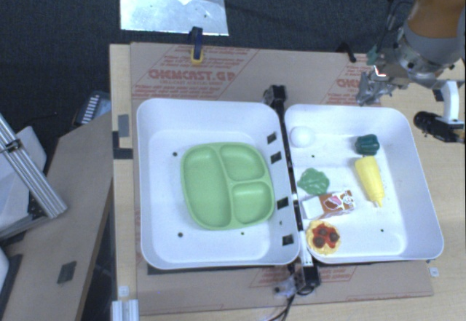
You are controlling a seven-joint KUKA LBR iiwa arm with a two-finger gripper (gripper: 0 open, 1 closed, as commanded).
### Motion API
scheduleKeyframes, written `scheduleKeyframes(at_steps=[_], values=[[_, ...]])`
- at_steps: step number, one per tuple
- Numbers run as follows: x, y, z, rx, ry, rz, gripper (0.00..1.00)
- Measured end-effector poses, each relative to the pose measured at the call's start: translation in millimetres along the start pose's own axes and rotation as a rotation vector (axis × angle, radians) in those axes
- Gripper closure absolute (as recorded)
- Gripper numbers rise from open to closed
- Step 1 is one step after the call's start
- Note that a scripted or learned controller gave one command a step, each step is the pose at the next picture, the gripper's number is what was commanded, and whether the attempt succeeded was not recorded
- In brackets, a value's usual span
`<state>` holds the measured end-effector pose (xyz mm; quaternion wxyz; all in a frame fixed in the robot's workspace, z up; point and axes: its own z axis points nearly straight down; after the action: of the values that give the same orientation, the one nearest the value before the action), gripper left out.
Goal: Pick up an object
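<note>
Right bin (408, 239) holds corn (370, 178), well below the hand (373, 91).

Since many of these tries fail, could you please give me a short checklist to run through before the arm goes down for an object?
1. Gripper outside the right bin, above its far rim: ok.
2. Nothing between the fingers: cannot tell.
3. Targets in the right bin, such as the yellow corn and green pepper: ok.
4. Corn lies apart from its neighbours: ok.
5. Pizza slice sits against the bin's left wall, awkward to grasp: not ok.
</note>
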<state>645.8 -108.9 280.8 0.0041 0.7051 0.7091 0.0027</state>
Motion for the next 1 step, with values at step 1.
scheduleKeyframes(at_steps=[1], values=[[45.6, -14.7, 15.3, 0.01, 0.003, -0.002, 1.0]])
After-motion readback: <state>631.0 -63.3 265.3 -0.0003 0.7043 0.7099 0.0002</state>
